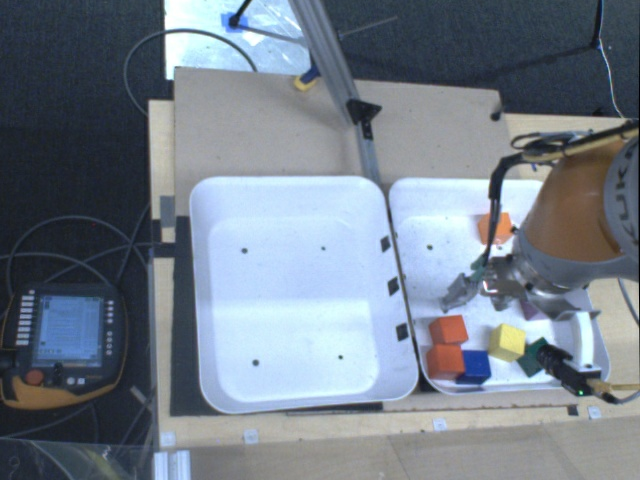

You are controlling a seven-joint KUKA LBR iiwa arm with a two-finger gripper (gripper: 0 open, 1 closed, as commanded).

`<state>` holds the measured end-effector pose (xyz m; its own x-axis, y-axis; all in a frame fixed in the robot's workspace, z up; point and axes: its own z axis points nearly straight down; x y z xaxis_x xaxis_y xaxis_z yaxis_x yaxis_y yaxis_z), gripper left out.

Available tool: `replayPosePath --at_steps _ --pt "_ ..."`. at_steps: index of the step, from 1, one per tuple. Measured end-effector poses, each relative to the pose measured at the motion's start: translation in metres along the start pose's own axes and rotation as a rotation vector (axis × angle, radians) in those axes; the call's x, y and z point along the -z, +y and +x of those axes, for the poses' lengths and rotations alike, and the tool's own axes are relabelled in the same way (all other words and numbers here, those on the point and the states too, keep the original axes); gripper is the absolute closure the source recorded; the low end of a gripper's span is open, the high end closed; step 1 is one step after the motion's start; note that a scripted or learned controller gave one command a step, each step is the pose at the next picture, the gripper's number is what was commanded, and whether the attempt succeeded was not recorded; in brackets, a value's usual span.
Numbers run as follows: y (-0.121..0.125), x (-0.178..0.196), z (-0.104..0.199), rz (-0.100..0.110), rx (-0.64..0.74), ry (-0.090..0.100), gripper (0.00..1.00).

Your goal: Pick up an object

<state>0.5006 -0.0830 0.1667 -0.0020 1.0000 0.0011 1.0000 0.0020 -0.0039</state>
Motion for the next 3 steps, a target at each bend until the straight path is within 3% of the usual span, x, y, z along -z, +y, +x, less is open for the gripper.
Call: replayPosePath --at_steps 1,2,3 --pt "-0.004 -0.058 -0.008 0.001 -0.002 0.0 0.0" --pt "-0.002 -0.045 -0.008 -0.006 0.001 -0.001 1.0" --pt "-0.007 0.016 -0.01 -0.011 0.002 -0.002 1.0"
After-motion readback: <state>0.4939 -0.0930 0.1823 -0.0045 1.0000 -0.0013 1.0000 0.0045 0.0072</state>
